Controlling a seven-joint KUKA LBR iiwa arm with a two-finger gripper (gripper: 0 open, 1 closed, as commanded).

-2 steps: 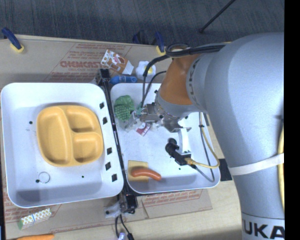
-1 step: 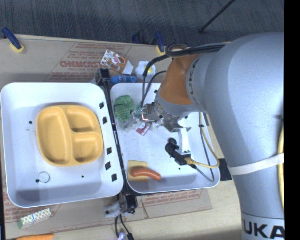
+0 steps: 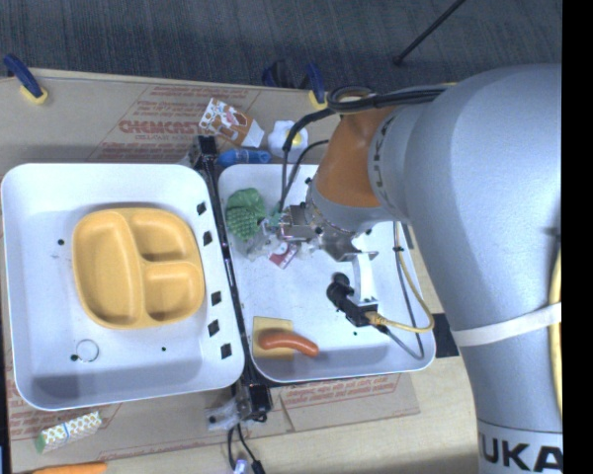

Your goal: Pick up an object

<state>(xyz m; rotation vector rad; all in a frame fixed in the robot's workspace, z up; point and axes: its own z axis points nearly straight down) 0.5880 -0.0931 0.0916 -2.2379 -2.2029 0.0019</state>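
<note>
Camera view: arm's hand (image 3: 285, 227) low in the right bin (image 3: 400, 358).
Whether it grips anything cannot be told. Green object (image 3: 244, 211) lies just beside it near the bin's left wall; orange object (image 3: 287, 343) at the near edge.

White letters "UKA", cut off at the frame edge, stand on the grey arm (image 3: 504, 265) near its base. Red print on the cardboard sheet (image 3: 148, 117) under the bins is too blurred to read.

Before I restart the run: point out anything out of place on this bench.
Two wrapped packets lie outside the bins: one on the cardboard behind them, another at the front left corner. A hot dog sits inside the right bin.
</note>
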